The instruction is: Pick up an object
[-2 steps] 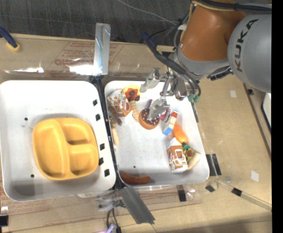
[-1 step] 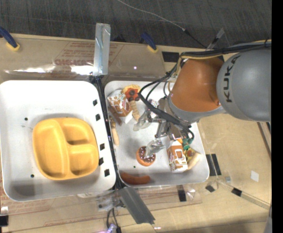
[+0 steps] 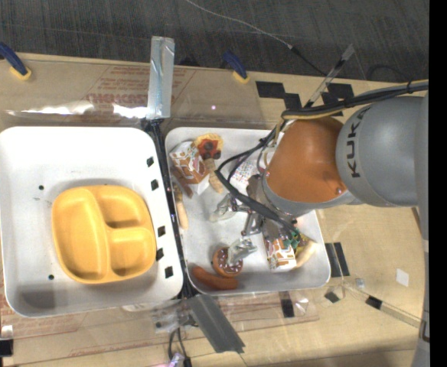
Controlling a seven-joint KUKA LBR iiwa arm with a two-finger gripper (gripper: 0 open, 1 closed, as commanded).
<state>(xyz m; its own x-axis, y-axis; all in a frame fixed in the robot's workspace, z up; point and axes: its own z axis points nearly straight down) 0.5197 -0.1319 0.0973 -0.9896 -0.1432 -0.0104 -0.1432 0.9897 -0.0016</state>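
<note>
The right bin [image 3: 315, 270] holds several small food items: a wrapped snack [image 3: 187, 161] and a reddish pastry [image 3: 208, 145] at the back left, a chocolate donut [image 3: 227, 261] and a sausage [image 3: 212, 280] at the front, and a colourful packet [image 3: 282, 252] at the front right. My gripper [image 3: 246, 239] hangs low in this bin, just right of and behind the donut, under the orange wrist band [image 3: 304, 167]. The arm covers much of the bin's right half.
The left bin [image 3: 17, 151] holds a yellow divided tray [image 3: 101, 232]. A black divider strip [image 3: 166, 205] runs between the bins. Cables [image 3: 239, 163] loop off the wrist over the right bin's middle. Blue clamps [image 3: 14, 60] sit on the bench's back edge.
</note>
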